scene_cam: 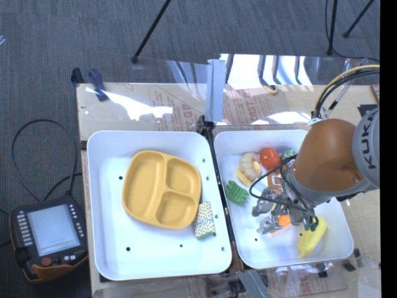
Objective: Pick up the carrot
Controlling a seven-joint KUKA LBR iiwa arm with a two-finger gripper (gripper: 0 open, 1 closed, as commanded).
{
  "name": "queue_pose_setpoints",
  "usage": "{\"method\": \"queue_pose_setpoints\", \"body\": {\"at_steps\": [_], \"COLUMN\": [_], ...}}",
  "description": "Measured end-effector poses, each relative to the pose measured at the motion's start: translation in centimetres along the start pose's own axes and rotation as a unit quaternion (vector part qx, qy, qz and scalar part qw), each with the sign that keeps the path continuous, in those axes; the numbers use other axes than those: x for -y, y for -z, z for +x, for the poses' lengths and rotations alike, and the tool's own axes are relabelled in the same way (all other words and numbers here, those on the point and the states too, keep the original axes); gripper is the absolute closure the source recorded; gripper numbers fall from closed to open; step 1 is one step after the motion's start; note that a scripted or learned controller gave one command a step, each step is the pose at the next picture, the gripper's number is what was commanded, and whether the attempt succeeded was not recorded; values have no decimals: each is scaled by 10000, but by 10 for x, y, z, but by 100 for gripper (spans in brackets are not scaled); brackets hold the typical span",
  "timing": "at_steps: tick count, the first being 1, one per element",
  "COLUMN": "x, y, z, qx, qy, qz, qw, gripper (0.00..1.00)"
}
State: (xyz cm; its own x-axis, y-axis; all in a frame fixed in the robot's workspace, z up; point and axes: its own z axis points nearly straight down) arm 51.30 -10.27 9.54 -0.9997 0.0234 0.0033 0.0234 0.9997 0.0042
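- Nearest the camera, at about four o'clock in the view, sits the front rim of the right white bin; the left white bin lies just beside it, toward eight o'clock.
- Inside the right bin, the gripper hangs low over the bin's middle, beneath the orange band of the grey arm, which comes in from three o'clock.
- Whether its jaws are spread or pinching something cannot be told; the metal parts blur together there.
- A small orange piece, seemingly the carrot, shows right at the gripper's tip, partly hidden by it.
- At five o'clock from the gripper lies a yellow banana, close to the carrot.
- At eleven o'clock from the gripper sit a pale ridged toy food and a red tomato, side by side.
- At nine o'clock from the gripper lies a green leafy toy.
- The left bin holds a yellow divided plate, with a patterned pouch touching its five o'clock edge.
- On the floor at eight o'clock rests a teach pendant.
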Motion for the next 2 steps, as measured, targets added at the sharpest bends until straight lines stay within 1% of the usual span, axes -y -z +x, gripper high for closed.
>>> {"method": "queue_pose_setpoints", "body": {"at_steps": [1, 2], "x": [-25, 34], "y": [111, 18], "z": [6, 17], "qx": [46, -14], "qy": [731, 1369], "qz": [20, 2], "qw": [9973, 9906], "gripper": [100, 100]}}
